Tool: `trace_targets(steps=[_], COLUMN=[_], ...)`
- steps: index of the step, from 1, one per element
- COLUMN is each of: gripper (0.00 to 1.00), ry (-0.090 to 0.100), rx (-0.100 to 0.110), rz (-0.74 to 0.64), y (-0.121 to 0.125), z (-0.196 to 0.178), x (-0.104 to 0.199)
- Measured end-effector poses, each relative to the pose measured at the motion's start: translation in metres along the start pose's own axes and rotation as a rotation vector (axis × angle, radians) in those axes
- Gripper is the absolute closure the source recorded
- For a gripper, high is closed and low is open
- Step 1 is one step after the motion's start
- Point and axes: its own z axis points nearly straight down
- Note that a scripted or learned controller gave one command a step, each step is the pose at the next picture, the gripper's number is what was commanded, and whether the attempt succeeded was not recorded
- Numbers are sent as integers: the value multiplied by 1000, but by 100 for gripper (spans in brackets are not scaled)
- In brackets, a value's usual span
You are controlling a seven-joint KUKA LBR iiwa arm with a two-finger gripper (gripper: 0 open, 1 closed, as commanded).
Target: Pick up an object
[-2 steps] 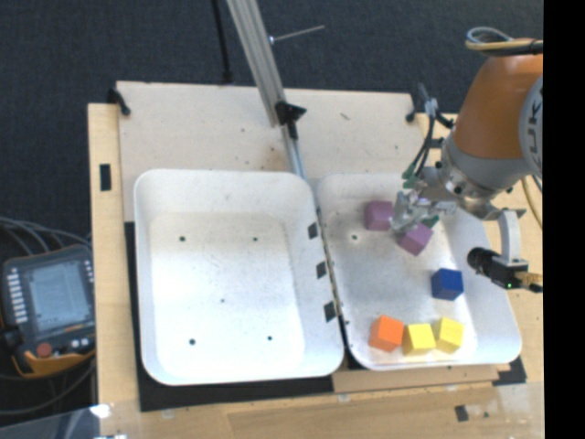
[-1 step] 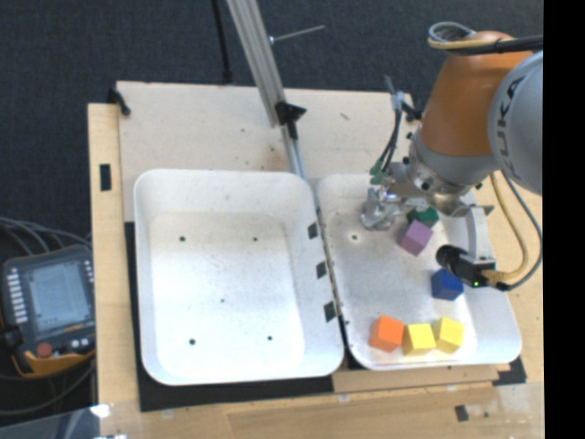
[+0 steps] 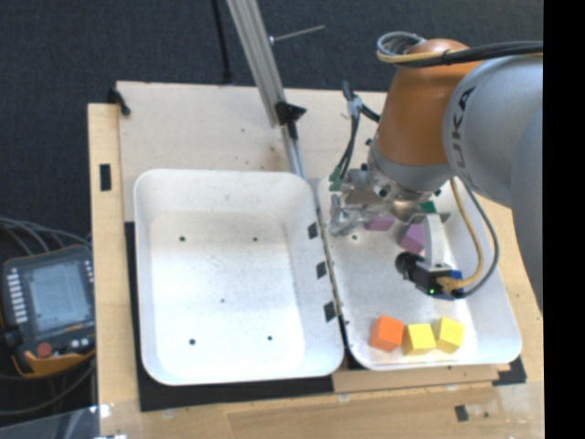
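Observation:
My gripper (image 3: 342, 216) hangs low over the far left part of the right bin (image 3: 498, 337), close to the wall between the two bins. A purple block (image 3: 380, 220) lies just to its right, partly under the wrist. A second purple piece (image 3: 414, 239) shows a little further right. Along the bin's near edge sit an orange cube (image 3: 387, 333) and two yellow cubes (image 3: 420, 338) (image 3: 451, 334) in a row. The arm's orange band (image 3: 416, 108) and grey body hide the far right of this bin.
The left bin (image 3: 155, 199) lies beside the right one, with a shared wall at the middle. A slanted metal rail (image 3: 260, 58) rises behind the bins. A black cable with a small connector (image 3: 422, 277) hangs from the wrist over the right bin.

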Motion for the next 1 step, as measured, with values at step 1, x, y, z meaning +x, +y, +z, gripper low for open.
trace_targets(steps=[1], gripper=[100], ry=[1], rx=[-3], rz=[-1], y=[-5], z=[-5], x=[45])
